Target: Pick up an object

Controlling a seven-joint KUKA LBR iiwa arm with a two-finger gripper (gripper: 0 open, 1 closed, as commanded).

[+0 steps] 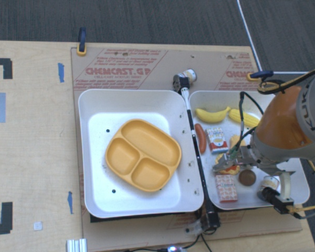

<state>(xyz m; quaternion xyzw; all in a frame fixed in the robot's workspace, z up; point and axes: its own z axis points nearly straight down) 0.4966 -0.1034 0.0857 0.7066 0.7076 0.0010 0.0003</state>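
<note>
A small orange-yellow toy (228,166) is lying mid right bin (304,193), crowded by a hotdog (201,137), carton (217,139), banana (212,114), brown ball (247,178) and red packet (226,187). The gripper (227,163) is sitting right on it; its finger spread, I cannot tell.

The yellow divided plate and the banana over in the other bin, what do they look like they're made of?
The divided plate looks like moulded plastic with a matte finish: one even yellow-orange colour, soft rounded rims, three compartments. The banana is probably toy plastic too, smooth and evenly yellow without spots, though a real one can't be ruled out. Both white bins look like thin formed plastic.
</note>
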